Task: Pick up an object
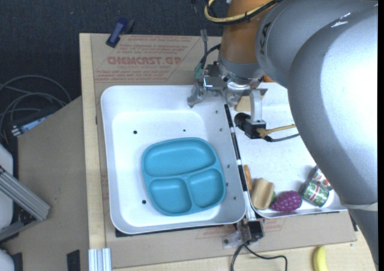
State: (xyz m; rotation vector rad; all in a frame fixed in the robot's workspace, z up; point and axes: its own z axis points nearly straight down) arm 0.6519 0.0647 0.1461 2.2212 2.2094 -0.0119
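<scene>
Across the left bin (120, 144) lies a blue tray (183, 175), flat and untouched. At the far end of the wall between the bins hangs the gripper (231, 93), under the orange band; whether it is wide or narrow I cannot tell, and nothing shows between its tips. Along the near edge of the right bin (282, 156) sit a tan roll (262, 193), a purple grape bunch (287, 202) and a small can (315, 193). By my judgement nothing is picked yet; choosing, descending and lifting remain.
</scene>
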